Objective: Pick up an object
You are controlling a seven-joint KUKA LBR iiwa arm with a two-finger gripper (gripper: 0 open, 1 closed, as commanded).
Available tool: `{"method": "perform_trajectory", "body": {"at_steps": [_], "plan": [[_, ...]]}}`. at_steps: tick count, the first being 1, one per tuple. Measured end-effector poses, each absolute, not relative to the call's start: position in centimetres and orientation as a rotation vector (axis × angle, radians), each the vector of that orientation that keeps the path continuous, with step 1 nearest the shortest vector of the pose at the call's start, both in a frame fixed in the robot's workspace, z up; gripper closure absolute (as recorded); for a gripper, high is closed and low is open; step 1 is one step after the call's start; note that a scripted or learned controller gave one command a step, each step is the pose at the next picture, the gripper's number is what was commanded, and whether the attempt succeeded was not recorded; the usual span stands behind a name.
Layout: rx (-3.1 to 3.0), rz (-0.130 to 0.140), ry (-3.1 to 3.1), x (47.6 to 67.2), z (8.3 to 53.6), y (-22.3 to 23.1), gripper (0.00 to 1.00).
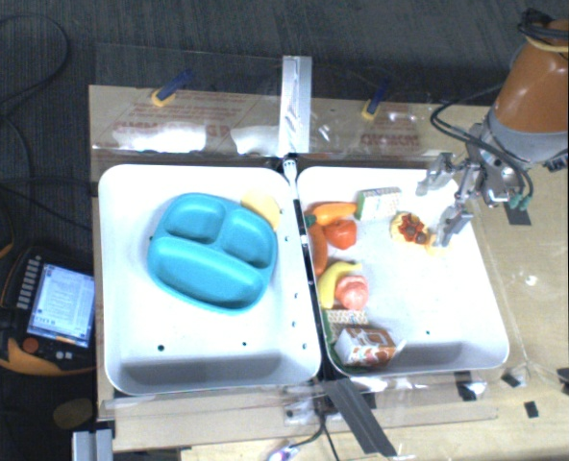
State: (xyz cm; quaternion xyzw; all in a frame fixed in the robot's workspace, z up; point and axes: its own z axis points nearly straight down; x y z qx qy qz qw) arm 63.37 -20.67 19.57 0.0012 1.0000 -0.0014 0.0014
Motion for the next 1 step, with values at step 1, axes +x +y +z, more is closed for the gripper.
{"method": "perform_trajectory", "body": {"at_steps": [1], "plan": [[0.196, -0.005, 3.131, 64.68, 11.25, -20.09, 0.0]]}}
